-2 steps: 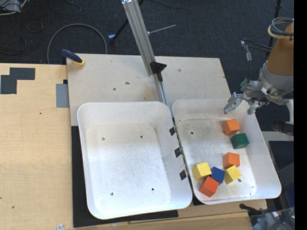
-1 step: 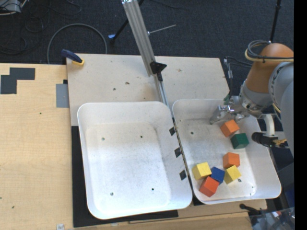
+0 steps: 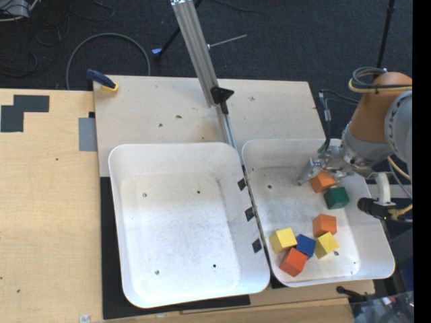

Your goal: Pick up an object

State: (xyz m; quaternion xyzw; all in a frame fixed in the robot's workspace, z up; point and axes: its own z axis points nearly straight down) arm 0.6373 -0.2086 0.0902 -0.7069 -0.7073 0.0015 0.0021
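From my remote station, I see the left bin (image 3: 176, 224) beside the right bin (image 3: 377, 264), a slanted aluminium rail (image 3: 196, 46) rising behind them. In the right bin, a cluster sits toward the near edge: a yellow cube (image 3: 283, 238), a red cube (image 3: 293, 261), a blue cube (image 3: 306, 245), a second yellow cube (image 3: 326, 245) and an orange cube (image 3: 324, 224) just above them. Farther back, a green cube (image 3: 336, 196) rests just beside another orange block (image 3: 322, 181), which sits directly under the gripper (image 3: 326, 169). I cannot tell whether the block is held. The grey arm (image 3: 378, 123) reaches in from the right.
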